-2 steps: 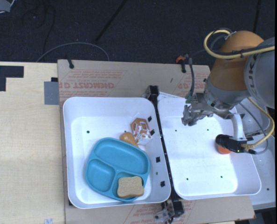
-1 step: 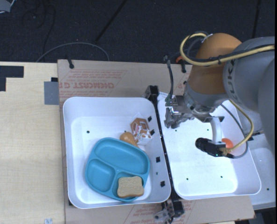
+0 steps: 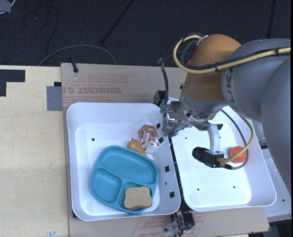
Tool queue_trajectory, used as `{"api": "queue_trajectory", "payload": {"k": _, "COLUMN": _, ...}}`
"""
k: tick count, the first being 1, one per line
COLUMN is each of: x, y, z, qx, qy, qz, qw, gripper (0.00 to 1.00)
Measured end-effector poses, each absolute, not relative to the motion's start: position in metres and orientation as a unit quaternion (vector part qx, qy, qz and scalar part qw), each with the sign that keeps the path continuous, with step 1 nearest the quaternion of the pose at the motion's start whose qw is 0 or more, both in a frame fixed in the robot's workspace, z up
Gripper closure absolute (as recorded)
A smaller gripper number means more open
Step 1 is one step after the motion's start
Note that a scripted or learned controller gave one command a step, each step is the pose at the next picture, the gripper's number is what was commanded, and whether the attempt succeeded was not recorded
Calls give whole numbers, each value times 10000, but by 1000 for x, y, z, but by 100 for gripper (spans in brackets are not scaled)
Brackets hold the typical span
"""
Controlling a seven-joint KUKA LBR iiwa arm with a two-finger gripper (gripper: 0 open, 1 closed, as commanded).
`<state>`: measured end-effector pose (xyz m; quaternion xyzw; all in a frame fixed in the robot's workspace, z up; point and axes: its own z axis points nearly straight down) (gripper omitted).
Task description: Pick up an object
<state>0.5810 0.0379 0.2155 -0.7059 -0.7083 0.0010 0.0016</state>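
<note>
My gripper hangs low over the ridge between the two bins, at the left bin's right wall. Just left of it lies a small brown-and-white patterned piece, and beside that a tan rounded lump. A blue divided plate fills the left bin's front half, with a tan bread slice in its near compartment. A small orange ball rests in the right bin, partly behind a cable. I see nothing held by the gripper.
The grey arm with its orange band spans the right bin's back and right side. A cardboard sheet lies under both bins. Pale wooden benchtop extends to the left.
</note>
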Motion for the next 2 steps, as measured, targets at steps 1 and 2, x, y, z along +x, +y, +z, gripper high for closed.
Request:
{"api": "queue_trajectory", "payload": {"k": 1, "x": 559, "y": 92, "z": 225, "qx": -7055, "qy": -7087, "qz": 17, "qw": 25, "gripper": 100}}
{"api": "queue_trajectory", "payload": {"k": 2, "x": 560, "y": 91, "z": 224, "qx": -7064, "qy": -7078, "qz": 20, "qw": 19, "gripper": 0}}
